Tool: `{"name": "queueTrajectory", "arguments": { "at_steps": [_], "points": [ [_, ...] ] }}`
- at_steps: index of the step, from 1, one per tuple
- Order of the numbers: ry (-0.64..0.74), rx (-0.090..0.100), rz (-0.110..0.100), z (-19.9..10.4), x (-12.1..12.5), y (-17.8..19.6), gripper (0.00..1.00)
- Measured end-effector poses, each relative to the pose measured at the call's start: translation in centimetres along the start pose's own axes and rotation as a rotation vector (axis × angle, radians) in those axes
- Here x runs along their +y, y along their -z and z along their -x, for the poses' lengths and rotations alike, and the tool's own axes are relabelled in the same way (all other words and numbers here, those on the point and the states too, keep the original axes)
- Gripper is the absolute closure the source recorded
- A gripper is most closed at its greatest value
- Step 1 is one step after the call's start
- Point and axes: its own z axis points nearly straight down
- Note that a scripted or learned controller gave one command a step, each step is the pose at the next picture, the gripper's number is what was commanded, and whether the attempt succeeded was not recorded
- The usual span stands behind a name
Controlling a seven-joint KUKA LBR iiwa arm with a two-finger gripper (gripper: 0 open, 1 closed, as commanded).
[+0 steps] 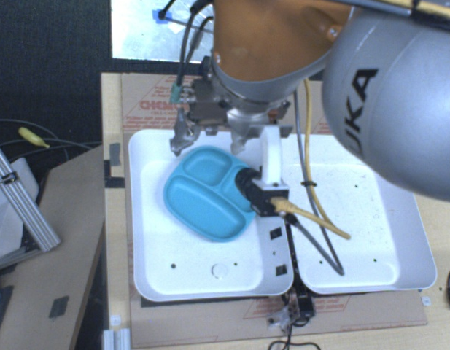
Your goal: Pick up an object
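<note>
Workspace, seen from above at a slant:

- Tabletop [437, 221]: pale, showing at the right edge past the bins.
- Cardboard sheet [148, 102]: brown with red print, lying flat under both bins.
- Left bin [148, 217]: white, shallow, rounded corners, a few small dark specks on its floor.
- Right bin [370, 228]: white, set just beside the left bin, edge to edge along the middle.
- Blue plate [206, 199]: the task's thing. Divided into compartments, lying flat in the left bin toward the far right part of it, close to the shared edge.
- Gripper [208, 146]: low over the far end of the left bin, at the far rim of the blue plate. Fingers [180, 141] spread apart, nothing seen between them. Contact with the plate not determinable.
- Arm [370, 86]: grey shell with an orange band, large in the upper right, covering much of the right bin's far side.
- Yellow cable [312, 217]: hanging from the arm and trailing across the right bin.
- Black wires [316, 246]: running over the shared edge toward the near side.

Surroundings:

- Dark floor [49, 49] to the left and beyond the tabletop.
- Bright patch [148, 17] at the top, with a bit of blue tape [160, 14].
- Metal rail [20, 203] slanting at the left.
</note>
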Motion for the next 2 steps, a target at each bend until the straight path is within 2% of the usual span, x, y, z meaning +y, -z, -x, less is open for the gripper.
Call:
{"name": "queueTrajectory", "arguments": {
  "at_steps": [1, 2],
  "points": [
    [-0.007, 0.000, 0.007, 0.51, 1.77, 9.39, 0.00],
    [-0.001, -0.002, 0.000, 0.48, 1.72, 9.96, 1.00]
  ]
}}
